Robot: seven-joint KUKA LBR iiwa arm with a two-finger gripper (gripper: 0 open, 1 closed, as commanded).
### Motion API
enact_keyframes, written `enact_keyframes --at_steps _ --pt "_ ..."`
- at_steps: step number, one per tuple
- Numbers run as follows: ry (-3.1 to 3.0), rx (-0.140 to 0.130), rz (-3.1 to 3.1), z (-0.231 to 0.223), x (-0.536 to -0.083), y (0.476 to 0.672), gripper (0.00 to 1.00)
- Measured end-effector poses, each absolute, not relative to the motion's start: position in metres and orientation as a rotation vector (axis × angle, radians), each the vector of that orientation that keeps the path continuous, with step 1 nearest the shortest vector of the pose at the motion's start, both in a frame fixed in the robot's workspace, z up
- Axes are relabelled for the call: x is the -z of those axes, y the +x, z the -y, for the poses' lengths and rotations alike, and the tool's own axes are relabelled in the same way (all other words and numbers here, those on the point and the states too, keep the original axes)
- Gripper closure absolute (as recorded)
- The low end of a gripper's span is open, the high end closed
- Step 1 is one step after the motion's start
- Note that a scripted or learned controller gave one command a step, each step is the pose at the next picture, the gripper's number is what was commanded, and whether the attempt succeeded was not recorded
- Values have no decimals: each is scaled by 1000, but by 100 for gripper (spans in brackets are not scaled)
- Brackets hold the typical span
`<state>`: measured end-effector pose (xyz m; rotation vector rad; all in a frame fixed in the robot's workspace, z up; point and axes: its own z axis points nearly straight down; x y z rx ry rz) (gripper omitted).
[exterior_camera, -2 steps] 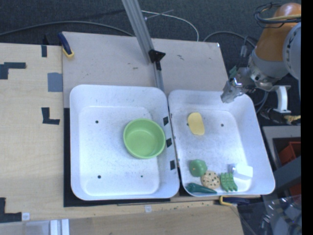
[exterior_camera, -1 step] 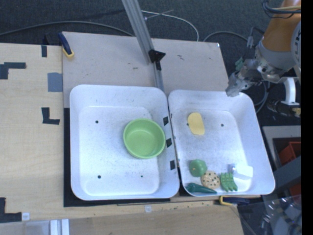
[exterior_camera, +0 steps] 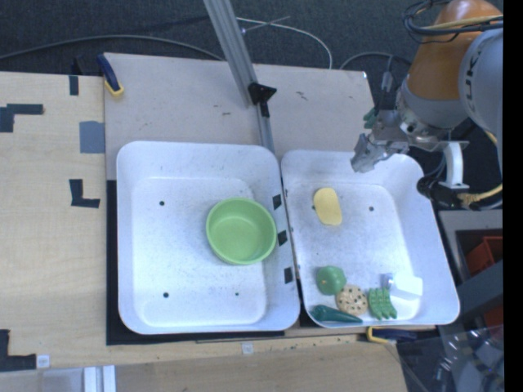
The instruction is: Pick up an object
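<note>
My gripper (exterior_camera: 365, 158) hangs over the far right corner of the right bin (exterior_camera: 425, 219), with nothing visible between its fingers. A yellow oval object (exterior_camera: 328, 206) lies in the right bin, below and left of the gripper. Along that bin's near edge sit a green round object (exterior_camera: 330, 279), a speckled cookie (exterior_camera: 352, 299), a dark green long piece (exterior_camera: 335, 314), a green ridged piece (exterior_camera: 381, 303) and a small white block (exterior_camera: 406, 286). A green bowl (exterior_camera: 240, 230) stands in the left bin (exterior_camera: 147, 219).
A slanted metal pole (exterior_camera: 237, 43) crosses the bench behind the bins and ends at a black clamp (exterior_camera: 261, 93). Cables lie on the dark floor beyond the bench. The arm's orange band (exterior_camera: 445, 43) is at the upper right.
</note>
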<state>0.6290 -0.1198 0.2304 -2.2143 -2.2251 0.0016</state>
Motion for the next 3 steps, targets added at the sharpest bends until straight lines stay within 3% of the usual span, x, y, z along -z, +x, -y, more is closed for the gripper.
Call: enact_keyframes --at_steps 2,3 --pt "-2210 0 2228 -2 -242 613 100" --pt "-2211 -2 2227 -60 -240 594 100"
